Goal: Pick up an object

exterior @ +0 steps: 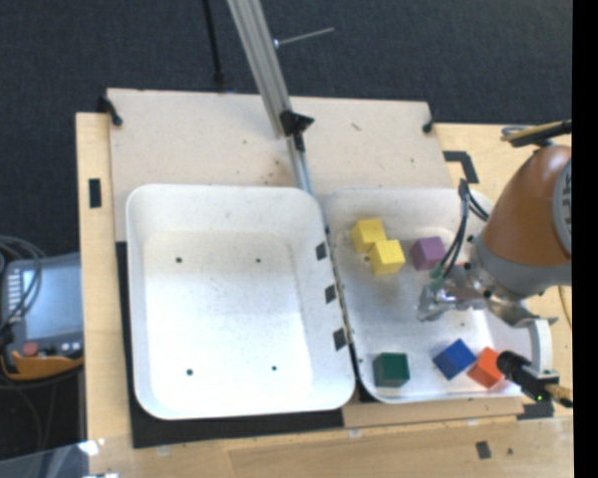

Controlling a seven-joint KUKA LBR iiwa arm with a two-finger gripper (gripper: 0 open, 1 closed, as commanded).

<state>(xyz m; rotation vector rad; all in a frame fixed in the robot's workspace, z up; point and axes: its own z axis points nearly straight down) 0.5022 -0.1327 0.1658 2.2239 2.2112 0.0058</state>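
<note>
Several small blocks lie in the right bin [364, 376]: a yellow block [377, 246] near the back, a purple cube [429, 252] to its right, a green cube [391, 368] at the front, a blue cube [454, 358] and an orange block [486, 367] at the front right. My gripper [436, 304] hangs over the middle of this bin, below the purple cube and above the blue one. I see no block between its fingers.
The left bin [140, 267] sits beside the right one, with black clips along the shared rim. A slanted aluminium pole [264, 63] rises from behind the bins. A grey control box [40, 302] with cables sits off the bench at the left.
</note>
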